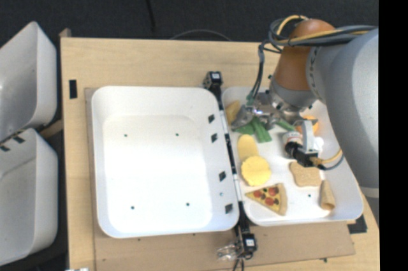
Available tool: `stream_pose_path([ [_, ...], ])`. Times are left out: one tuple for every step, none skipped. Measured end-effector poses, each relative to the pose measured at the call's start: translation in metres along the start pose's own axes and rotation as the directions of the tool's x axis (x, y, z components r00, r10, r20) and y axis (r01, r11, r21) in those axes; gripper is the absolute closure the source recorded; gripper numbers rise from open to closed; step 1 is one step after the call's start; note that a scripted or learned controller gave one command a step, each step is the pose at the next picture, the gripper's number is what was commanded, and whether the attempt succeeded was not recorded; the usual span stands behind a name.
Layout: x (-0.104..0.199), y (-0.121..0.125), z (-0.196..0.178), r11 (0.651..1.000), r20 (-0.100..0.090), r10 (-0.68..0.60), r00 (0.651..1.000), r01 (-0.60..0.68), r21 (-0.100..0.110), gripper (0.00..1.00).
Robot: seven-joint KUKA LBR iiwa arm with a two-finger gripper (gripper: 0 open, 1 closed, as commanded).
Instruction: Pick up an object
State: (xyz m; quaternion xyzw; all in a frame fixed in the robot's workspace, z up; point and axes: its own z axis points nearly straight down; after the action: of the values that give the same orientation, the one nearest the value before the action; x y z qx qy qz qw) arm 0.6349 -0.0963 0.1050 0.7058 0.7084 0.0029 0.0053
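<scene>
Toy food lies scattered in the right bin [306, 212], which sits at 3 o'clock of the left bin [159, 161] on the wooden bench [146, 59]. The grey arm [347, 85] comes in from 3 o'clock, its orange band [298, 69] over the bin's far end, and the gripper [260, 115] hangs low at about 10 o'clock of the right bin's middle. Whether the claw is apart or together cannot be told from this slant, and nothing can be seen clamped in it.

A green toy vegetable [260, 131] lies at 6 o'clock of the gripper, close under it; contact cannot be judged. A tan piece [234, 111] sits at 9 o'clock of the gripper, by the bin's wall. Going toward 7 o'clock come a yellow oval piece [247, 146], then a yellow disc [255, 169] touching it, then a toy pizza slice [268, 196]. A toast slice [305, 174] lies near 5 o'clock of the bin's middle, with a brown wedge [326, 194] just beyond it.
</scene>
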Motion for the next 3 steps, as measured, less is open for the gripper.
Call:
stream_pose_path([
  [-0.004, 0.050, 0.005, 0.999, -0.003, -0.005, 1.000, 0.006, 0.048, 0.00],
  [-0.004, 0.054, -0.007, 1.000, 0.003, -0.003, 1.000, 0.003, 0.012, 1.00],
  [-0.001, 0.054, -0.043, 1.000, 0.001, -0.002, 1.000, 0.002, 0.014, 1.00],
])
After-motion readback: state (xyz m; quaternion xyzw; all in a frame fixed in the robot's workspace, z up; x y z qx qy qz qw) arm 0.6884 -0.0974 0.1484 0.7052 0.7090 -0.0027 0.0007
